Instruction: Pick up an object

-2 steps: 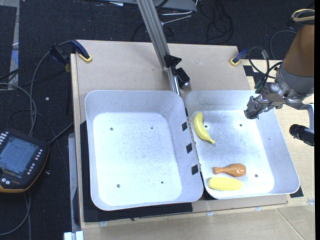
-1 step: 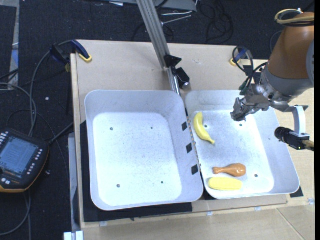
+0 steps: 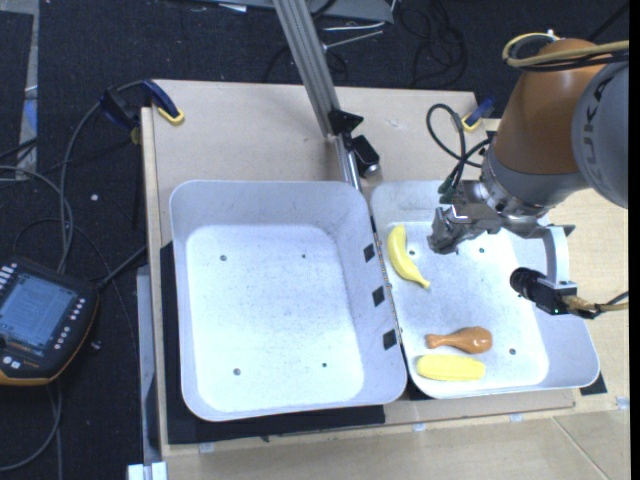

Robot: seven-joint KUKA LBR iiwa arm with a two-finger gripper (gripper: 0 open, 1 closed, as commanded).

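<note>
In the right bin [image 3: 560, 363] lie three objects. A yellow banana [image 3: 403, 256] rests near the bin's left wall. A brown drumstick-shaped toy [image 3: 461, 340] lies toward the front, and a yellow oblong piece [image 3: 450, 368] sits just in front of it. My gripper [image 3: 445, 236] hangs over the bin's back part, just right of the banana and apart from it. Nothing shows between its fingers.
The left bin [image 3: 190, 218] stands beside the right one, with black clips along the shared wall. A slanted metal pole [image 3: 312, 58] rises behind the bins. A teach pendant [image 3: 35, 318] and cables lie on the floor at left.
</note>
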